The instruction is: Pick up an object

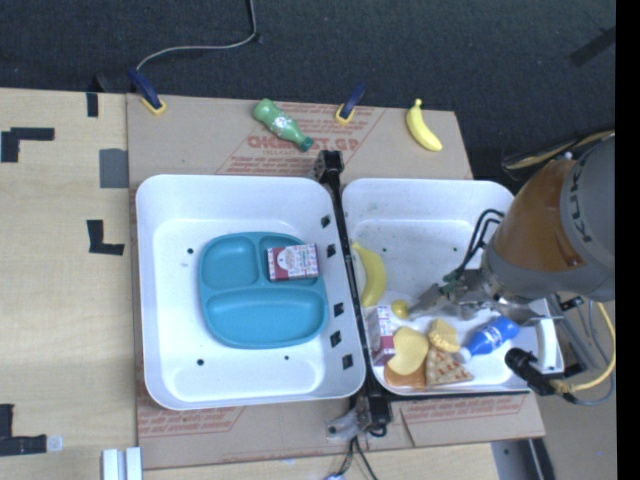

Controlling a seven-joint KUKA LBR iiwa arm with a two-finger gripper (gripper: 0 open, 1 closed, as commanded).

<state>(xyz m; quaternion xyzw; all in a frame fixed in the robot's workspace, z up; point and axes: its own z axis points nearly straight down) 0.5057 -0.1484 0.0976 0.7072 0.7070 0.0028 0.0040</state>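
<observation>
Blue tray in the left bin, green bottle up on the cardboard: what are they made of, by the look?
Blue tray: likely moulded plastic, matte to satin; uniform colour, rounded compartment walls, soft highlights. Green bottle: probably plastic, possibly a toy, smooth with a slight sheen; too small to rule out glass. The sheet under the bottle looks like plain brown cardboard with red print.

A dark carpet (300,18) is covering the floor beyond the bench, with a thin white cable (215,40) trailing across it. A brown cardboard sheet (200,133) is lying on the pale wooden bench (50,268), which is carrying black tape marks (100,238) along its left side.
</observation>
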